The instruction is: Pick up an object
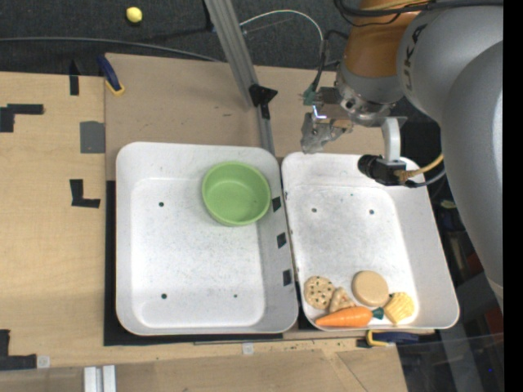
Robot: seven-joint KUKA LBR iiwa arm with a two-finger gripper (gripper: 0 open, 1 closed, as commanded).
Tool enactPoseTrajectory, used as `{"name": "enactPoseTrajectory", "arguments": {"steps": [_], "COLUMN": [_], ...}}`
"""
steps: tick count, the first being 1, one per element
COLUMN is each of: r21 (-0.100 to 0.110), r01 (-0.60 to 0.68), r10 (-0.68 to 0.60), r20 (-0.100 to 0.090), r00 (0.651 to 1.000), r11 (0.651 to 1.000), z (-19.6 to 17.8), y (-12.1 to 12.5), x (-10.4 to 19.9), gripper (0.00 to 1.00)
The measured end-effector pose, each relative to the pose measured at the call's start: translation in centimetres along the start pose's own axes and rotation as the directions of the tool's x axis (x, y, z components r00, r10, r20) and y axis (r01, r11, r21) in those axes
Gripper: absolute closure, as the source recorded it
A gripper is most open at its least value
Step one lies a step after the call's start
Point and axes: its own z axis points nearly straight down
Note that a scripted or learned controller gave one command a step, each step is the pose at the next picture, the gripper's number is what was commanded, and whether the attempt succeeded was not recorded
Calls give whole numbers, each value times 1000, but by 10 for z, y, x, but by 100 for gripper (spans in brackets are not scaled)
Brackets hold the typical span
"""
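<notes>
The tool (pixel 316 140) hangs over the far rim of the right bin (pixel 409 235), near that bin's far-left corner. Whether it is wide or narrow cannot be told from this view; nothing is seen in it.

The candidate objects lie clustered in the near end of the right bin, well apart from the tool and toward the camera:
- a toy carrot (pixel 346 317), long axis running left-right along the near wall;
- a round tan disc (pixel 370 287) (possibly a toy bun), just behind the carrot;
- a chocolate-chip cookie (pixel 318 290) at the left of the cluster;
- a yellow ridged piece (pixel 400 306) at the right.

These items touch or nearly touch one another, so a descent onto any one is likely to disturb its neighbours. The bin's near wall also crowds the carrot.

The left bin (pixel 147 243) holds a green bowl (pixel 236 193), standing alone at its far end, nearer the tool than the cluster and lying to its left across the two adjoining rims.

Outside the bins, a yellow ball (pixel 133 14) lies beyond the worktop (pixel 49 219).
</notes>
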Motion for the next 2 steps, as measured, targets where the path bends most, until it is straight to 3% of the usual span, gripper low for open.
{"name": "enactPoseTrajectory", "arguments": {"steps": [2], "r21": [0], "r01": [-1], "r10": [1], "r20": [1], "r00": [1000], "r11": [1000], "z": [15], "y": [3], "x": [91], "gripper": [100]}}
